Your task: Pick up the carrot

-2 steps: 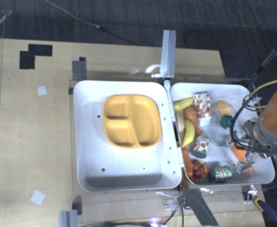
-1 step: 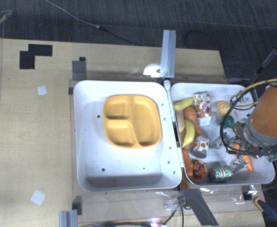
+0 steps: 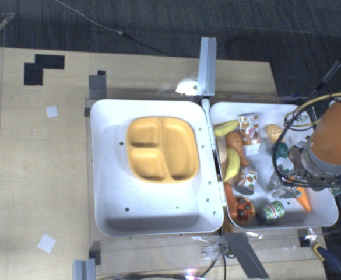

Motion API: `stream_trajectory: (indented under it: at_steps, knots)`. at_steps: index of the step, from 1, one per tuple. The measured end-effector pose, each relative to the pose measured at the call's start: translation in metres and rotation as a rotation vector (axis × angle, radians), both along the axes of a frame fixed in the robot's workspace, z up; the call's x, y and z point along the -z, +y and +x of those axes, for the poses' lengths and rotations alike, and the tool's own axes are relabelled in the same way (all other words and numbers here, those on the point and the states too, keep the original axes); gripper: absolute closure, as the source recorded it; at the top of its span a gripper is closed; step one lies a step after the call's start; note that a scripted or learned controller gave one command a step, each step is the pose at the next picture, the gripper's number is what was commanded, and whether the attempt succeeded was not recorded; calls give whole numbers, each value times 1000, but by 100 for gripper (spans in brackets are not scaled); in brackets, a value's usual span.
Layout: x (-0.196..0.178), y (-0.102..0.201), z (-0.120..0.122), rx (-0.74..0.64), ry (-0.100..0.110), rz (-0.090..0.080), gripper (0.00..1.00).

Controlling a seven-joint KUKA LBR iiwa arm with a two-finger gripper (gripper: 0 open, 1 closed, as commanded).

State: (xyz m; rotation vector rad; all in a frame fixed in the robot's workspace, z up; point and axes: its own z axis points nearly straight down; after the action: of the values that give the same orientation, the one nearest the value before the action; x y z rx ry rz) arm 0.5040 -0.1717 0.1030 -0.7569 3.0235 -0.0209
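You're looking at a light wood bench (image 3: 36,174) w/ two white bins, dark carpet behind. Carrot (image 3: 303,199), orange and tapered, lies near right bin's (image 3: 327,217) front-right corner, just under gripper (image 3: 287,182); can't tell its grip state.

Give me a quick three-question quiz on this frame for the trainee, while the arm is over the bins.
1. True or false: the yellow divided plate lies in the right bin.
2. Which lies nearest the gripper? A) banana B) carrot C) green can
3. From which side of the view does the arm reach in?

Key:
1. False, it lies in the left bin.
2. B.
3. The right.
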Motion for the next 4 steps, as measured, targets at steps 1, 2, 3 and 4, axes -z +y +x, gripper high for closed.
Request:
stream_trajectory:
  at_steps: [1, 2, 3, 4]
  knots:
    - [-86, 1, 26, 172, 12, 8, 100]
    - [12, -26, 2, 78, 8, 5, 100]
    - [-45, -17, -1, 167, 13, 8, 100]
    - [-92, 23, -3, 0, 16, 6, 100]
